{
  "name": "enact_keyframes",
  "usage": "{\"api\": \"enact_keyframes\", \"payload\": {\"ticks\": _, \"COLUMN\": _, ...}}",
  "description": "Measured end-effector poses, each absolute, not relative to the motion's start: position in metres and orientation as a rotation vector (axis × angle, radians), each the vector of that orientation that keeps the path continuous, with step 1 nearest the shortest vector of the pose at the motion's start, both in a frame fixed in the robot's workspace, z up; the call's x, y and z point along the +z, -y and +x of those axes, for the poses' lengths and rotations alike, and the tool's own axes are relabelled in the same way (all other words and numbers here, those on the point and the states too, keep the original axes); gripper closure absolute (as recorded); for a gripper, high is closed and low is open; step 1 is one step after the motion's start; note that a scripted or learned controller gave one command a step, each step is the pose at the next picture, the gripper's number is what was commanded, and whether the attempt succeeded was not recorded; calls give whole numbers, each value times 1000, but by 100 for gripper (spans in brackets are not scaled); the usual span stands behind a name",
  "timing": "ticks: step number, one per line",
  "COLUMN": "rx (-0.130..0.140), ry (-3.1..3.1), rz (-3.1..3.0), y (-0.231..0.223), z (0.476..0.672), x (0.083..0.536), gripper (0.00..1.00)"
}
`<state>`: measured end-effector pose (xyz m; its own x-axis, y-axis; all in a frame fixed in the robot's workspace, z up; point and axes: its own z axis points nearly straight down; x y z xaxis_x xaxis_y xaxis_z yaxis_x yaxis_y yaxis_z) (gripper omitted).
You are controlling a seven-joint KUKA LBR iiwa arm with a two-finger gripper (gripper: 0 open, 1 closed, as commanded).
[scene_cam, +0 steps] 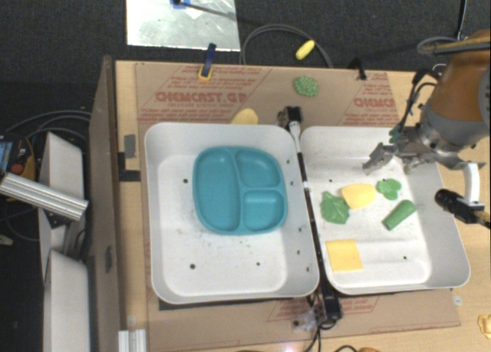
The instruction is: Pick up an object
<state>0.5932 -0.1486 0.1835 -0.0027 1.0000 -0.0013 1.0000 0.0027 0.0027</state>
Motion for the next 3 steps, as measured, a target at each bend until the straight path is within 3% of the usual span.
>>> {"api": "enact_keyframes", "payload": {"ticks": 1, "rx": -5, "ry": -2221, "rz": 2227, "y": 181, "z": 558, "x": 80, "gripper": 0}}
{"api": "enact_keyframes", "payload": {"ticks": 2, "rx": 5, "ry": -2226, "rz": 2209, "y": 199, "z": 673, "x": 87, "gripper": 0}}
{"api": "enact_keyframes", "payload": {"ticks": 3, "rx": -2, "ry": -2222, "rz": 2224, "y": 207, "z": 608, "x": 84, "gripper": 0}}
